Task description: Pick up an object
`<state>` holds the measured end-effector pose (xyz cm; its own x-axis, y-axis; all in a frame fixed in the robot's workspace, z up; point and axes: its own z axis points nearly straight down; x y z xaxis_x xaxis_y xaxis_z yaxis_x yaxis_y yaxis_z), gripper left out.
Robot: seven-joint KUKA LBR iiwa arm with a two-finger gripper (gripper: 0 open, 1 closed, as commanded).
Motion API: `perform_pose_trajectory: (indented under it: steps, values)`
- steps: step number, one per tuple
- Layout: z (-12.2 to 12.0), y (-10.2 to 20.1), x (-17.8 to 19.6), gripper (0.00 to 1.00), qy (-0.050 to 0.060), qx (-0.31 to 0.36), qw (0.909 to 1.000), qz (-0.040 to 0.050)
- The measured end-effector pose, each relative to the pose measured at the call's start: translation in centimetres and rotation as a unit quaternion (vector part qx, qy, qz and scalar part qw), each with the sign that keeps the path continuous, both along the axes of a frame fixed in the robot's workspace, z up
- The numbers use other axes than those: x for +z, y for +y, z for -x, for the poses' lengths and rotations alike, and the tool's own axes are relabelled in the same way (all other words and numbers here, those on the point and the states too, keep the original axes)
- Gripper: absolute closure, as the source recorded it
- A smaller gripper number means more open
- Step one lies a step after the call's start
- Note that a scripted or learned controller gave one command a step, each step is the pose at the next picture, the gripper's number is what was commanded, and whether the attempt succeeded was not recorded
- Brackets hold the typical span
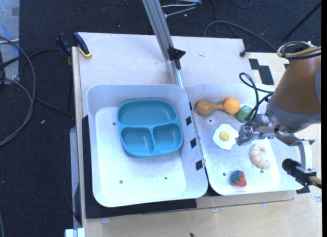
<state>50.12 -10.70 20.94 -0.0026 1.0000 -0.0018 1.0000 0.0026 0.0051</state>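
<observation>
End effector (244, 135) hovers just beside fried egg (224, 137); no legible writing.

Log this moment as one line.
task: pick up an object | gripper: low in right bin, beside fried egg | nothing visibly held | blue plate: left bin

A pale wooden worktop (127, 57) is being seen from above, set on a dark carpeted floor (41, 180). Black cables (20, 83) are being trailed across the floor at the left and top. A grey aluminium rail (156, 19) is being slanted over the worktop's far edge. Bright light is being cast across the surface.
</observation>
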Motion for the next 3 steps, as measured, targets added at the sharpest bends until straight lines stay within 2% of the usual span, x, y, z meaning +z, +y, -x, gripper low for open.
perform_pose_trajectory:
  steps: [1,3]
  values:
    - [-0.2,-1.1,5.1,1.00,0.000,0.000,1.0000,0.0002]
    - [-3.4,7.3,4.0,1.00,0.002,0.002,1.0000,-0.0005]
